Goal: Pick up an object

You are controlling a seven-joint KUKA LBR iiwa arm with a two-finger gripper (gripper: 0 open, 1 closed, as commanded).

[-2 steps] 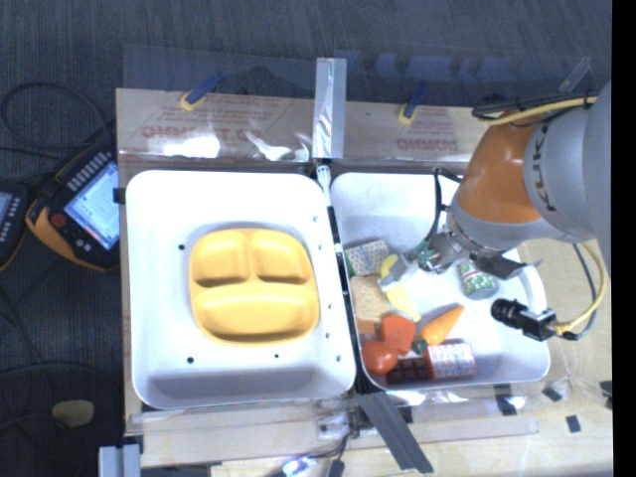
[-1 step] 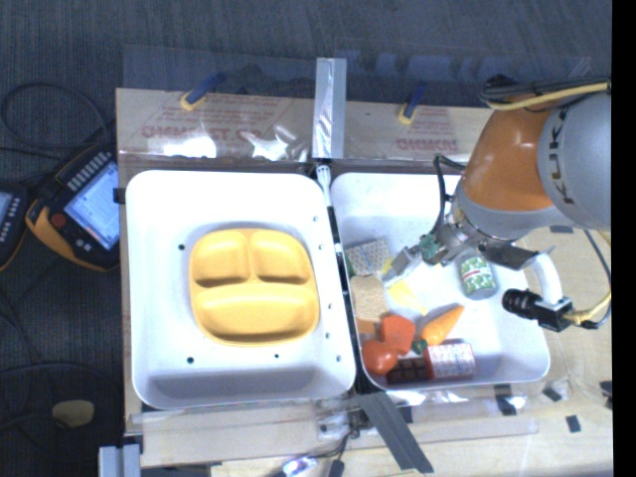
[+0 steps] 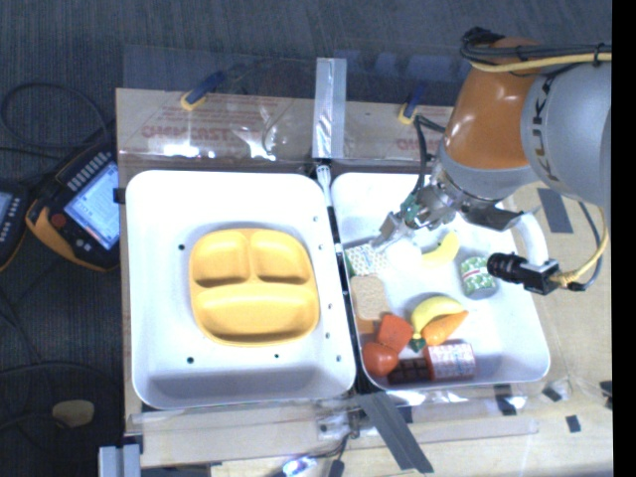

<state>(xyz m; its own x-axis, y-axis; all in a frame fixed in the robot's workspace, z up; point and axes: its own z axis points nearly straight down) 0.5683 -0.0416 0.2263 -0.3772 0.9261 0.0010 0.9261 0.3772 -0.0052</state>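
Grey and orange, your arm (image 3: 517, 117) reaches in from the right over the right bin (image 3: 527, 366), and its gripper (image 3: 412, 217) hangs low above the upper left part of that bin. You can see its fingers (image 3: 390, 231) spread apart with nothing between them, their tips just above a green-and-white patterned piece (image 3: 364, 258) by the bin's left wall. Your candidates lie in the right bin: a pale yellow piece (image 3: 441, 247) just right of the gripper, a small green can (image 3: 479, 276) further right, a banana (image 3: 437, 312) near the middle, a tan slice (image 3: 370, 296), orange and red pieces (image 3: 388, 344) below it, and a red-labelled box (image 3: 447, 362) at the front. Look to the left bin (image 3: 159, 366): it carries a yellow divided tray (image 3: 254, 284). A handheld controller (image 3: 84, 212) sits off the bench (image 3: 139, 107) to the left.
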